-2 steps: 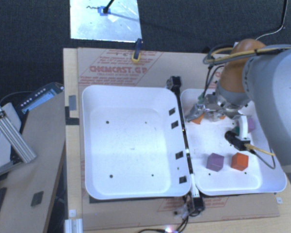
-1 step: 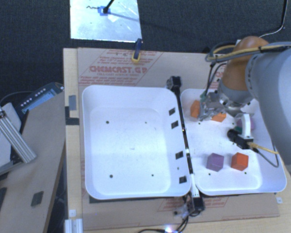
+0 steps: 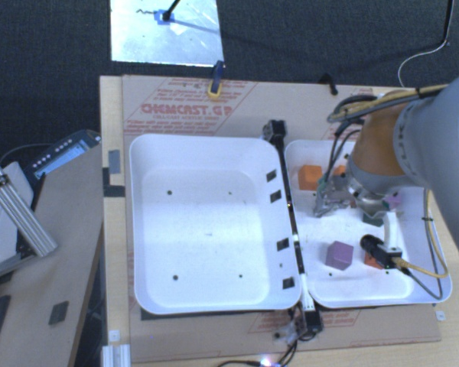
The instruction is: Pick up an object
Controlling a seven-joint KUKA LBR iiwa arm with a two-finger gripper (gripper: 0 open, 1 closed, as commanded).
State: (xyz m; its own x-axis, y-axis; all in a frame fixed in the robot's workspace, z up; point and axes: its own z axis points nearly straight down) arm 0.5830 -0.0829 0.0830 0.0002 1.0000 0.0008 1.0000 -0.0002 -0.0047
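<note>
Nearest the front edge of the right bin (image 3: 352, 300) sits a purple block (image 3: 339, 254), flat on the bin floor and well clear of the walls. Behind it, toward the back left corner of the same bin, lies an orange block (image 3: 310, 176), close to the wall shared with the left bin (image 3: 206, 151).

My jaws hang low between these two blocks, just beside the orange one and apart from the purple one. I cannot tell how wide my jaws stand, since my wrist covers them from above. I see nothing caught in them, so I count nothing as held.

My arm (image 3: 436, 140) comes in over the right edge of the desk (image 3: 112, 113) and bends down steeply. I judge that is so the jaws meet the bin floor from straight above.

Something pink (image 3: 396, 201) and something green (image 3: 375, 220) peep out near the right wall. Both are too hidden to name.

Every thing worth taking lies in the right bin, which is why I am over it. The orange block looks the likeliest pick, being closest. Its place near the wall leaves little room on that side, so a descent slightly off could nudge it rather than close around it.
</note>
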